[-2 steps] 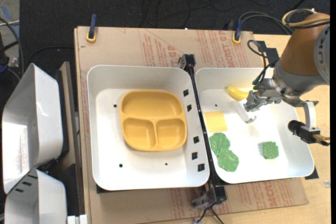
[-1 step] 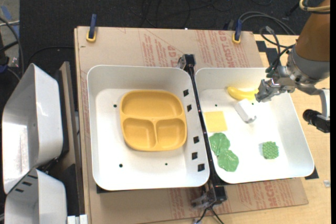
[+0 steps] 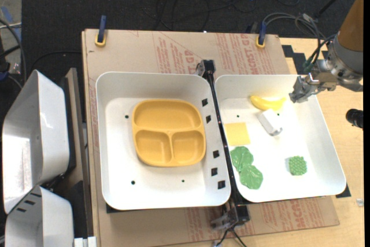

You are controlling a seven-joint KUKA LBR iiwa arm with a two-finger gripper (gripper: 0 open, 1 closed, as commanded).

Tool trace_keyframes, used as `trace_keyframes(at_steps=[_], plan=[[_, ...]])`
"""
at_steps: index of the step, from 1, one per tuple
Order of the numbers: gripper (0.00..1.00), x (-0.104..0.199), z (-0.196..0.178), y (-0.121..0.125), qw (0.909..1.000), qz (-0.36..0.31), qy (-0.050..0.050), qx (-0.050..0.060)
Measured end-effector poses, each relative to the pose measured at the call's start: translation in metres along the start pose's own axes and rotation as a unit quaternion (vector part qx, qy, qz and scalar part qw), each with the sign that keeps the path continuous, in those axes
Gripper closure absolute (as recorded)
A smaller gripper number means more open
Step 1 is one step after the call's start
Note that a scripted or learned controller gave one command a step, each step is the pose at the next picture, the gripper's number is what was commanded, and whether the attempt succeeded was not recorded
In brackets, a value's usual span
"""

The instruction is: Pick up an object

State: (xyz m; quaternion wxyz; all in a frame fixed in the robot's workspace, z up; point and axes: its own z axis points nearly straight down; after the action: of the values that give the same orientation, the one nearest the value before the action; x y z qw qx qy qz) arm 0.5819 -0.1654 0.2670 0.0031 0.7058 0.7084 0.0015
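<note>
So you've got a dark floor with cables all over it behind a brown board [image 3: 173, 49] that carries two shallow white bins side by side, held down with a blue clamp [image 3: 102, 30] at the back left and another clamp [image 3: 261, 33] at the back right. Your gripper [image 3: 302, 89] sits over the back right edge of the right bin [image 3: 324, 147], hanging off the grey arm [image 3: 347, 49] coming in from the right, and honestly you can't tell from this angle how it's set; nothing is visibly held in it. Closest thing to it is the yellow banana [image 3: 268, 102], just to its left, with a small white block [image 3: 269, 122] lying right in front of the banana, close enough that they look nearly touching. Further forward there's a flat yellow square [image 3: 237, 133] near the divider, a green leafy piece [image 3: 247, 168] just below it, and a small green round thing [image 3: 297, 165] off on its own toward the front right. The middle right part of that bin is bare floor. Over in the left bin [image 3: 115, 142] you've got an orange divided tray [image 3: 169, 132] sitting about in the middle, with bare white floor all around it. A black strip [image 3: 213, 124] runs between the two bins.
</note>
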Motion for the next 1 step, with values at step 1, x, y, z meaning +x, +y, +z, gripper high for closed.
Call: trace_keyframes(at_steps=[1], plan=[[1.0, 0.0555, 0.0136, -0.0124, 1.0, -0.002, 0.002, 0.004]])
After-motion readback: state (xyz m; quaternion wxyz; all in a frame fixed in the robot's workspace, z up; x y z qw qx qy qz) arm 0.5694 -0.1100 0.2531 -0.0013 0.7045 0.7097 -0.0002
